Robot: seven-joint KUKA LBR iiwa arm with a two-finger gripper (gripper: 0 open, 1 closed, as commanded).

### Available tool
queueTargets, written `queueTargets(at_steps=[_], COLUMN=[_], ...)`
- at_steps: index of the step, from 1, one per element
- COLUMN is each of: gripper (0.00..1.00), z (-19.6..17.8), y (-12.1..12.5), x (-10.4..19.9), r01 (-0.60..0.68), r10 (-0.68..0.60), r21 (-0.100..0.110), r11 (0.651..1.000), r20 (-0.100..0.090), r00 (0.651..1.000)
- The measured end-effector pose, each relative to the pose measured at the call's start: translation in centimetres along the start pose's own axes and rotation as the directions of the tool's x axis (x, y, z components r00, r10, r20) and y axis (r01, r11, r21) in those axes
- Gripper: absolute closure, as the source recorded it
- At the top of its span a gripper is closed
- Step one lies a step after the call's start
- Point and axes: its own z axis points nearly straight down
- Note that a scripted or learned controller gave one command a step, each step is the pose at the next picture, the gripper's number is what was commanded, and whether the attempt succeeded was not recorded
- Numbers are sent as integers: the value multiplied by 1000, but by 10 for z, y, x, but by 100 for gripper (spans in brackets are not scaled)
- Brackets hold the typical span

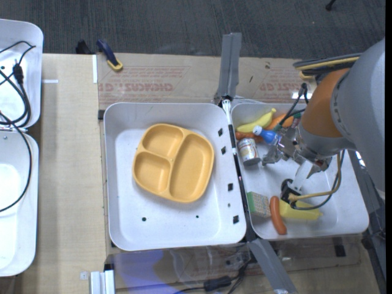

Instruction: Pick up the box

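While the box [259, 204] sits in the right bin's [346, 224] near-left corner beside a red toy [277, 217], the tool [274, 156], grip state unclear, should centre over it, clear of the toy

Matt yellow plastic plate [174, 162], smooth white plastic bin [125, 225], shiny metal can [248, 152]

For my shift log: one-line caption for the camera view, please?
Gripper over the middle of the right bin; box at its near-left corner; yellow divided plate in the left bin.
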Motion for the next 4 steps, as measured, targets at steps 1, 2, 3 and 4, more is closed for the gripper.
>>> queueTargets(at_steps=[1, 2, 3, 4], gripper=[0, 0, 0, 100], z=[-1, 0, -1, -11], y=[52, 1, 86, 86], x=[30, -28, 46, 46], r01=[-218, -14, -242, -238], r10=[218, 14, 242, 238], r21=[-2, -1, -1, -1], r11=[976, 1000, 970, 971], r20=[1, 0, 1, 4], r00=[976, 1000, 970, 971])
